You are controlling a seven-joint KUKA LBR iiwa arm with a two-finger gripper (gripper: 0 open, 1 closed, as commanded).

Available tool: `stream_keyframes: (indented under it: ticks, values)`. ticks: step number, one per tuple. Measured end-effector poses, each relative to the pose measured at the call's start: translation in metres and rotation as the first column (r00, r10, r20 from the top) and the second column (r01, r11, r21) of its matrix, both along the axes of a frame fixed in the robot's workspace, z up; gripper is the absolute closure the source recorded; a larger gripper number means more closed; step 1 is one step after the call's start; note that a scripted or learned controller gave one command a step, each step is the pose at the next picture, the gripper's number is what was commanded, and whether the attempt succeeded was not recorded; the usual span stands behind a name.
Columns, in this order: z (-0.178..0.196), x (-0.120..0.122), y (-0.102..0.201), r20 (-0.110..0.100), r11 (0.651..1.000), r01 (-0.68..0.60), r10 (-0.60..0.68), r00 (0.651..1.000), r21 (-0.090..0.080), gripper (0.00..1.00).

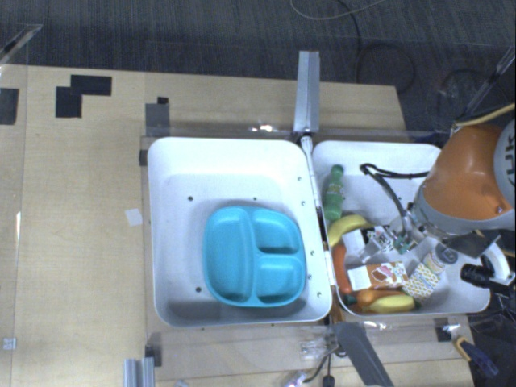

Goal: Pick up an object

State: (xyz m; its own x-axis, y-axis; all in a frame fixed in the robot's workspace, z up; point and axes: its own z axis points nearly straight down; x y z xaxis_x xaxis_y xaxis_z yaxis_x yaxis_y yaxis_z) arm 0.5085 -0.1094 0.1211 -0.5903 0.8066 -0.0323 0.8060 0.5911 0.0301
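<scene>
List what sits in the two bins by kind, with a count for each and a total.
Blue divided tray, left bin: 1
Green bottle, right bin: 1
Bananas: 2
Orange carrot-like item: 1
Printed packets: 2
Total: 7; more may be hidden under the arm.
</scene>
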Motion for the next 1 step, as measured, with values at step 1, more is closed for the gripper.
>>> stream_keyframes:
  ticks: [1]
  values:
    - [-0.0118, 0.059, 0.0056, 0.012, 0.969, 0.246, -0.246, 0.969, 0.011, 0.0]
